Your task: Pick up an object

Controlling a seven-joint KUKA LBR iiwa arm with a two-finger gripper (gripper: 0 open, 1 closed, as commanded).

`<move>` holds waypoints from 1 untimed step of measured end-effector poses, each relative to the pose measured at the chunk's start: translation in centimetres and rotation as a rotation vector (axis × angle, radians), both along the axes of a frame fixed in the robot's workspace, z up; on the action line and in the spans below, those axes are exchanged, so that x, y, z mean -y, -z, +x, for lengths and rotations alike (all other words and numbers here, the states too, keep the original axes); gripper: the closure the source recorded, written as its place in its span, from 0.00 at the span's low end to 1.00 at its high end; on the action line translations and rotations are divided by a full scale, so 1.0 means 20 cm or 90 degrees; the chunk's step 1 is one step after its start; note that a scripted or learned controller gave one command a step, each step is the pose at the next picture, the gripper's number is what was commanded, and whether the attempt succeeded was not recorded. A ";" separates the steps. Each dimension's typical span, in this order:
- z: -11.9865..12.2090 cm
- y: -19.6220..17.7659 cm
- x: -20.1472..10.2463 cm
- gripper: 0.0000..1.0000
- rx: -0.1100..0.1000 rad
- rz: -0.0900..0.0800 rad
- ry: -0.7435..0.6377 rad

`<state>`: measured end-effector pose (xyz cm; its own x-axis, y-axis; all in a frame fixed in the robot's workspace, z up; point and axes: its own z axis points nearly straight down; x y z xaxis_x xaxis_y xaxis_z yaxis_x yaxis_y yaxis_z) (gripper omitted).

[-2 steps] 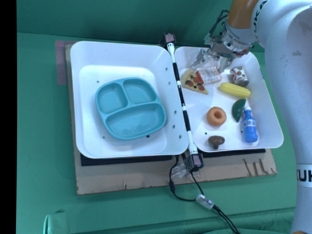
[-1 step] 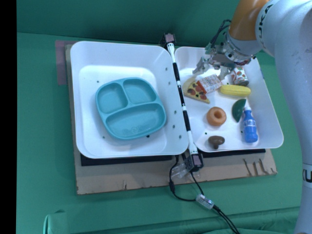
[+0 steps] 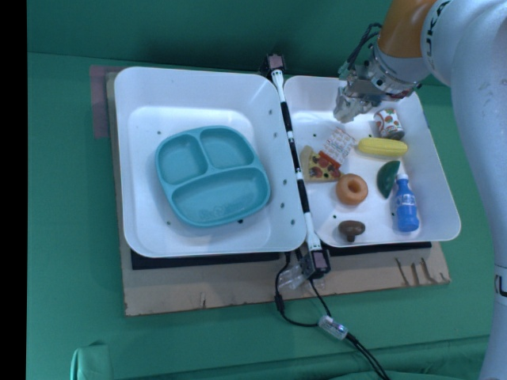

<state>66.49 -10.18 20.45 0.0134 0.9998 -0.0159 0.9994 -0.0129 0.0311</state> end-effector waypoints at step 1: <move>0.00 0.00 0.00 0.00 0.000 0.000 0.000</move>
<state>66.49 -10.17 20.44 0.0135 0.9998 -0.0158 0.9994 -0.0130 0.0306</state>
